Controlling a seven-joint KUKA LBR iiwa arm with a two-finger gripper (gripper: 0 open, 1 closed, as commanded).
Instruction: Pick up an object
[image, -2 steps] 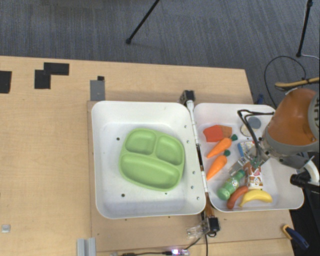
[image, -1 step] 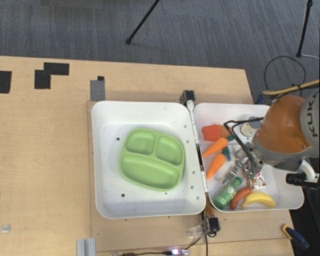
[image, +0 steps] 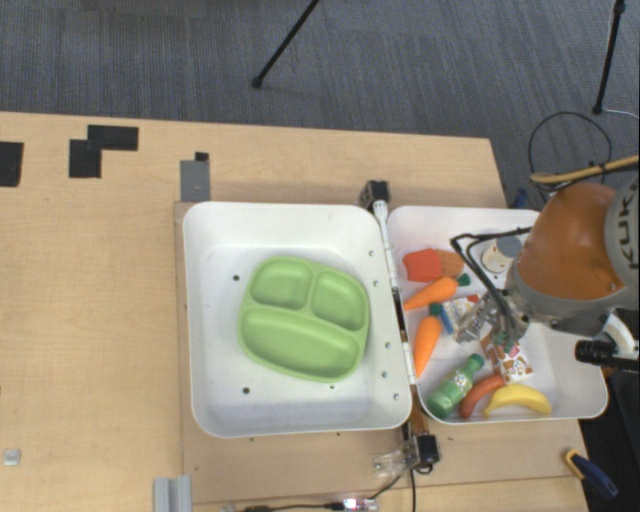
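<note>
Now the arm reaches down into the right bin (image: 575, 405), and the gripper (image: 490, 322) sits low among the toy food, roughly at the bin's middle. Whether it is released or clenched I cannot tell; the metal parts blur into the clutter beneath the orange band (image: 565, 245).

Nothing is visibly being carried, so the pick looks not yet made. The nearest candidates, all placed from the gripper: a carrot (image: 431, 293) just to its left and slightly up, lying nearly crosswise with its tip pointing left; a second carrot (image: 425, 345) left and a little down, long axis running up-and-down the bin; a green bottle (image: 455, 387) below-left, tilted on a diagonal; a banana (image: 518, 401) almost directly below, lying along the bin's near wall; and a red piece (image: 425, 263) up and to the left. A small printed packet (image: 512, 365) lies just beneath the gripper (its print is too small to read). White letters "KU" show on the arm's grey housing at the far right.

My guess: the closest thing is the packet or the crosswise carrot. Left of the gripper, the other bin (image: 210, 300) carries a green divided plate (image: 303, 318).
</note>
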